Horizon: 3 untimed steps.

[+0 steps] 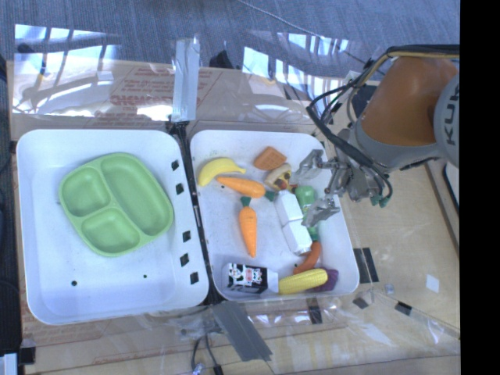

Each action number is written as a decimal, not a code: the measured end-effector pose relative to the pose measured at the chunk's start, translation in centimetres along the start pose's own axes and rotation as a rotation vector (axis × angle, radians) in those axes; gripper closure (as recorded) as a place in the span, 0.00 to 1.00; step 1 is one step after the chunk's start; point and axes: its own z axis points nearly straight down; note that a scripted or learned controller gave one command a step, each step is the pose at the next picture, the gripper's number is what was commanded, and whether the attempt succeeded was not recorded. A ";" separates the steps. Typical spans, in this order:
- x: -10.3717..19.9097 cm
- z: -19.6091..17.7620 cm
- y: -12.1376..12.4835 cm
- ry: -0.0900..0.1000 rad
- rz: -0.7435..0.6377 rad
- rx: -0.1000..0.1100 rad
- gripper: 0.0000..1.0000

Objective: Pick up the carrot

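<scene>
Two carrots lie in the right bin [336,244]. One carrot [248,231] points toward the front with its green top at the far end. A second carrot [243,186] lies crosswise just behind it, next to the banana [218,169]. My gripper [317,187] hangs over the right side of this bin, well to the right of both carrots. It is open, with one finger [311,162] toward the back and the other [325,209] toward the front. A small green item [305,197] lies below the gap; nothing is held.
The right bin also holds a cracker-like orange piece [269,158], a white block [294,223], a corn cob [304,280], a reddish sausage-like item [311,255] and a black-and-white carton [247,276]. A green divided plate [116,202] sits in the left bin [47,287].
</scene>
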 end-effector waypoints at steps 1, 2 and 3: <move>-2.1 12.5 2.8 0.004 -0.236 -0.003 0.00; 4.6 12.4 8.3 -0.026 -0.115 0.006 0.00; -0.6 13.0 10.2 -0.002 0.083 -0.001 0.00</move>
